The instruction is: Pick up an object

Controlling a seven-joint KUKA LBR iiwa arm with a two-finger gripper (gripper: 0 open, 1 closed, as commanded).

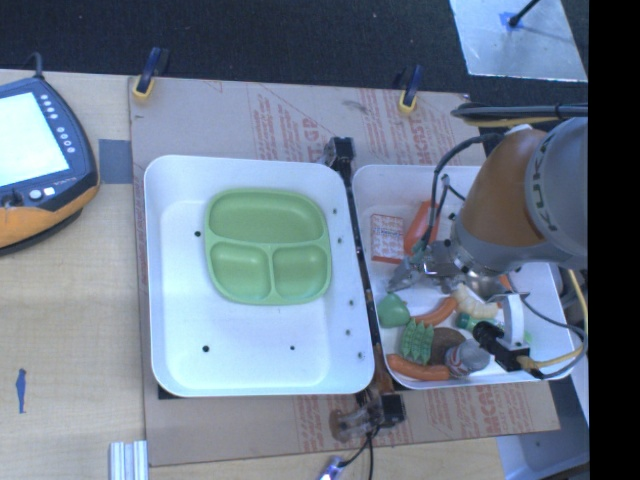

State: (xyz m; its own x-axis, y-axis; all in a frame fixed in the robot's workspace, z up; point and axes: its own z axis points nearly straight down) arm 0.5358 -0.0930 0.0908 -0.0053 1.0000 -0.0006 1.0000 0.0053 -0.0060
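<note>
While the gripper [418, 268] hangs low over the right bin [545, 278], its grip cannot be made out; the green toy [393, 310] lies just below-left of it, beside an orange sausage [436, 312] slanting up-right.

The arm [520, 203] hides much of the right bin [385, 183], and the small items beneath it blur together.
</note>
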